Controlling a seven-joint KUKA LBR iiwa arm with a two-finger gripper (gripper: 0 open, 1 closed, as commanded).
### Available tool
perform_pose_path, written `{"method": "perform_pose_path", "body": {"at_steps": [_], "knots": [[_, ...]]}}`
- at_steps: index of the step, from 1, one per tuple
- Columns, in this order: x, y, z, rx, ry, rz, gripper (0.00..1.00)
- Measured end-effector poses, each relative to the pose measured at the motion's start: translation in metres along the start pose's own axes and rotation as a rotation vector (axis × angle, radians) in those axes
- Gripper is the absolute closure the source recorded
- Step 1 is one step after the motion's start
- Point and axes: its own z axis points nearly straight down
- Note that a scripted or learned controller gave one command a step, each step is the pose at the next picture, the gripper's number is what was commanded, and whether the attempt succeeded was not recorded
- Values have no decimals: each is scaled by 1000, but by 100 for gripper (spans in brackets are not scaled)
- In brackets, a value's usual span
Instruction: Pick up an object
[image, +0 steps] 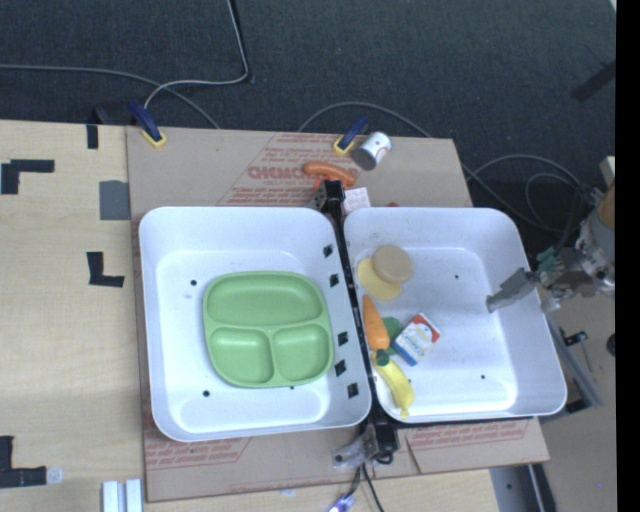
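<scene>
The right bin holds several small items along its left side. A tan round piece rests on something yellow, and below it lie an orange carrot, a small green item and a white carton with red and blue print. A yellow banana lies nearest the front. My gripper hangs over the bin's right rim, well to the right of all these items, with nothing seen in it.
The left bin bears a green divided plate. A black divider with clips runs between the bins. Behind them on the cardboard lie an orange item and a small white-grey cylinder. Cables trail at the back.
</scene>
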Motion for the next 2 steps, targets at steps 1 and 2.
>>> {"method": "perform_pose_path", "body": {"at_steps": [1, 2], "knots": [[80, 14, 115, 4, 2, -1, 0], [98, 80, 152, -6, -1, -2, 0]]}}
